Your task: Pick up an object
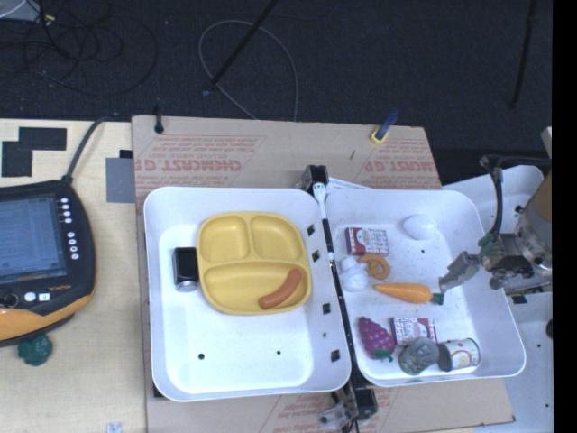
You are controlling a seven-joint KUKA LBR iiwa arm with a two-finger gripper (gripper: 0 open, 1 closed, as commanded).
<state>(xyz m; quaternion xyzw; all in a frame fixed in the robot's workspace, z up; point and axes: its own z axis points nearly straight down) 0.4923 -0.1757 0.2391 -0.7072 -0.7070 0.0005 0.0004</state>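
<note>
One claw [455,271] reaches low over the right bin [491,332], just beside the carrot [403,290]; grip state unclear.

Light fell evenly from above and the scene was moderately bright — the two white bins [236,368] read pale but kept their detail, without blown-out glare. Around the yellow divided plate [243,246] shadows were soft and short, hugging its rim. Behind the bins the dark floor [270,43] swallowed most detail. The picture was low in resolution and slightly soft — labels on small packages right of the plate were unreadable.
</note>
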